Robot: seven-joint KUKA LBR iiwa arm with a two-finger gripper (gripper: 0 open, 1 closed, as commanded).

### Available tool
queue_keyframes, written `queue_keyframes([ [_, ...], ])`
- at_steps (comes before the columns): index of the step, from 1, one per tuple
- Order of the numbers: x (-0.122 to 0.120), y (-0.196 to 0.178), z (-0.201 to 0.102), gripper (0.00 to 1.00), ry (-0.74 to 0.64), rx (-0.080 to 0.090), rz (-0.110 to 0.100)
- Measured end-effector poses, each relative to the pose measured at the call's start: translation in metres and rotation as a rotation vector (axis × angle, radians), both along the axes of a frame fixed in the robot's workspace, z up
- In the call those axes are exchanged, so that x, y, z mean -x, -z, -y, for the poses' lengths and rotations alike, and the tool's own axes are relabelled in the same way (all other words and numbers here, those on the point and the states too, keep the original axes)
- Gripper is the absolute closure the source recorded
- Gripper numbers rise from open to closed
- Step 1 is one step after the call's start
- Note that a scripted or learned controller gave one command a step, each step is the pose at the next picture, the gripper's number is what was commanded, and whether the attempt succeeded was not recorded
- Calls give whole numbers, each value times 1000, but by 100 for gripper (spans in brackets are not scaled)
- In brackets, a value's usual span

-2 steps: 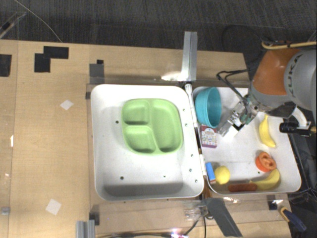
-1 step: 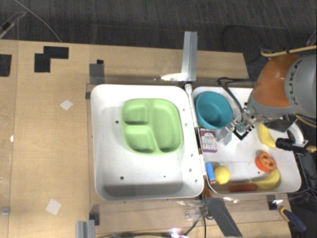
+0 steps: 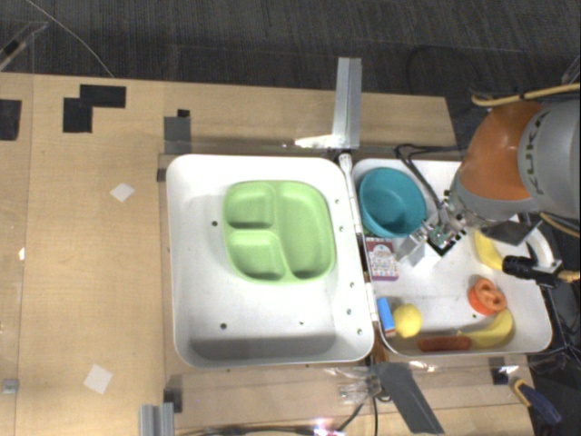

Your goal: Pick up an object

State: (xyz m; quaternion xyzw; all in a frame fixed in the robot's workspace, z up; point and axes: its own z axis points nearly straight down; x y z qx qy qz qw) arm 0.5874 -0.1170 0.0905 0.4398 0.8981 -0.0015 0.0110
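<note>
The arm [image 3: 526,166] reaches in from the right over the right bin [image 3: 545,330], its orange band sitting above the bin's far right corner. The gripper [image 3: 419,243] hangs low over the middle left of that bin, just below the teal bowl [image 3: 392,203] and just right of a small pink-and-white box [image 3: 382,260]. Whether it is spread or closed cannot be told from this angle, and nothing can be seen held in it. The bowl stands upright in the far left corner of the right bin, close to the divider between the two bins. The box lies against the bin's left wall, between the bowl and a blue item [image 3: 385,315] that sits further toward the near edge. Just right of the blue item is a lemon [image 3: 408,320], touching or nearly touching it. Along the near wall lies a thin red-brown stick [image 3: 444,342], and a banana [image 3: 490,331] rests beside it toward the near right corner. An orange toy [image 3: 486,296] sits just above the banana. A second yellow piece [image 3: 488,252] lies near the right side, partly under the arm. The left bin [image 3: 200,334] holds a green divided tray [image 3: 277,230], set flat near its middle with three compartments facing up. The two bins sit side by side on the wooden bench [image 3: 82,289].
</note>
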Motion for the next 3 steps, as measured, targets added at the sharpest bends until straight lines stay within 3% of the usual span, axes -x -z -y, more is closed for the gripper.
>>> queue_keyframes([
  [1, 18, -2, -7, 0, 156, 8, 11],
  [2, 13, 0, -7, 0, 222, -4, -3],
  [3, 9, -12, -14, 100, 209, -10, 3],
])
